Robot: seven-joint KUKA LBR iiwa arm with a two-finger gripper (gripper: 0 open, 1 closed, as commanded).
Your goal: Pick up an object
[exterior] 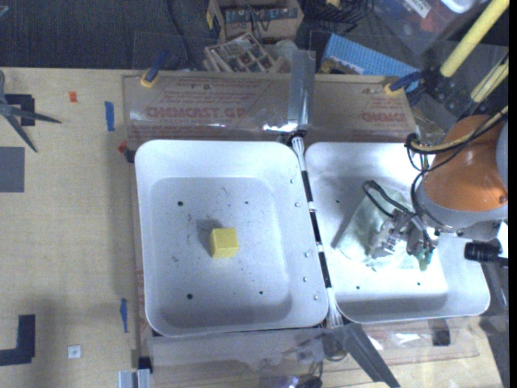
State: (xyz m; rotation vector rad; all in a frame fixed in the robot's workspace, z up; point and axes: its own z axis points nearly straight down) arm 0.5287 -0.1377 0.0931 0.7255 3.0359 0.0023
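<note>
While the worktop carries two shallow white bins side by side, the arm reaches down into the right bin, where its hand sits low over the floor. Well off to the hand's left, in the left bin, lies a small yellow block near the middle. I cannot tell the hand's state.
</note>
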